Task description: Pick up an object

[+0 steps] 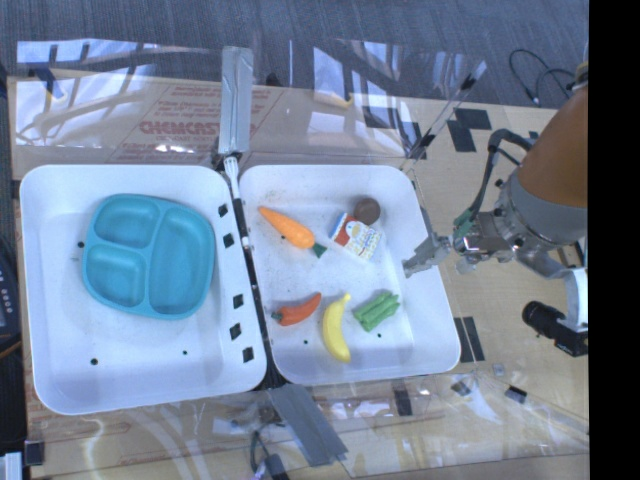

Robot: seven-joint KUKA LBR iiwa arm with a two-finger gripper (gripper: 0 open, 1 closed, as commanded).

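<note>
The right bin [425,313] holds several toy foods. An orange carrot [287,227] lies at its upper left. A small white carton [356,236] sits beside a brown round piece [367,210]. Along the front are a red pepper [297,310], a yellow banana [336,328] and a green bean bunch [377,310]. My gripper [428,256] hangs over the bin's right rim, to the right of the carton and above the beans, touching none of them. Nothing shows in it.
The left bin [40,358] holds a blue divided plate [150,254]. A clear plastic sheet and taped cardboard surround the bins. The grey arm with its orange band [560,168] comes in from the right edge.
</note>
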